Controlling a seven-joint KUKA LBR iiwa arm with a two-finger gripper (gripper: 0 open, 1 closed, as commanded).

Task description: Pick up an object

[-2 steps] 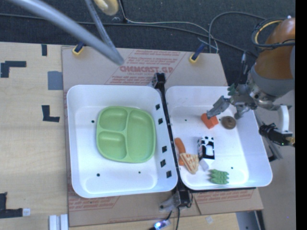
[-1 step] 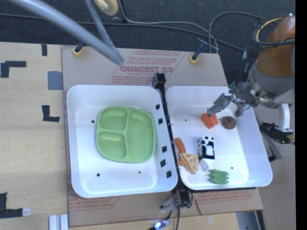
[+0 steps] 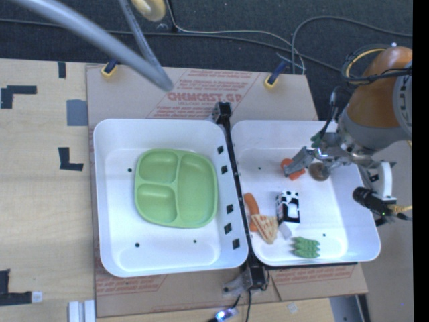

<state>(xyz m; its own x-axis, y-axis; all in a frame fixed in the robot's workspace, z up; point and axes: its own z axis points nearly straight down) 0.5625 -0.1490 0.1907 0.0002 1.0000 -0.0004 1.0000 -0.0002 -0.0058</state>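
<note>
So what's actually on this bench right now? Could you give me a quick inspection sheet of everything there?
Surface: two shallow white bins, left bin and right bin, sit side by side on a cardboard sheet over a wooden bench.
Job's things: in the right bin, a carrot, a waffle-like wedge, a black-and-white block, a green leafy piece, and a small orange-red item by the gripper.
Clutter: a green divided plate in the left bin.
Grippers: the gripper is low in the right bin's upper part; its state is unclear.
Cables: black cables behind the bench.
Surroundings: dark floor, black tape marks.
</note>
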